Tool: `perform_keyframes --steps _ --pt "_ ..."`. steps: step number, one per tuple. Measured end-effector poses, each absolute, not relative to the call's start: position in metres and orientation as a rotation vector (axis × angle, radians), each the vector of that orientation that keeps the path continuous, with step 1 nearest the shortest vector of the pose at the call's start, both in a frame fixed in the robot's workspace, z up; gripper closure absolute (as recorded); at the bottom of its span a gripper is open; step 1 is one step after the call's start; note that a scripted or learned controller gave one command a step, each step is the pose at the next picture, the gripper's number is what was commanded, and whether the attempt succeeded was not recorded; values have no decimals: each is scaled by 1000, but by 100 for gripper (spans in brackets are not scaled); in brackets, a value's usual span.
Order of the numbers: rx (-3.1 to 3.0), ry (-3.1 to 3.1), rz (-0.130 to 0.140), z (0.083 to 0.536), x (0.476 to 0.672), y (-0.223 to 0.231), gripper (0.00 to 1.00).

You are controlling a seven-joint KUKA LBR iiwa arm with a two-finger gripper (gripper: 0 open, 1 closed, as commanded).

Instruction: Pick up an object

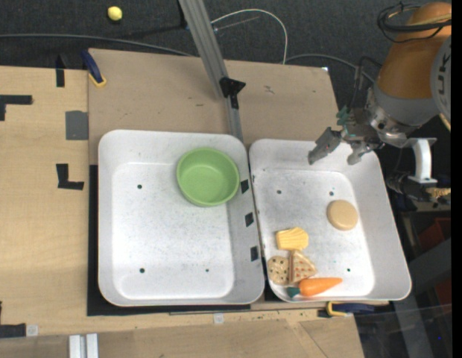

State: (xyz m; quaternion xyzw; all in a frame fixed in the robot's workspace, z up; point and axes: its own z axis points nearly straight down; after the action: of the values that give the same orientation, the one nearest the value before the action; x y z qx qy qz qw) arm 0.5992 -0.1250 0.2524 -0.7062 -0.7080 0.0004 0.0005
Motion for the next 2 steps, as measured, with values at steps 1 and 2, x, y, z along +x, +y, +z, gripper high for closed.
perform_keyframes --steps 1,2 --pt "-2218 -2224 1 252 599 -125 0" --pt "-2219 -2223 2 193 595 -127 0"
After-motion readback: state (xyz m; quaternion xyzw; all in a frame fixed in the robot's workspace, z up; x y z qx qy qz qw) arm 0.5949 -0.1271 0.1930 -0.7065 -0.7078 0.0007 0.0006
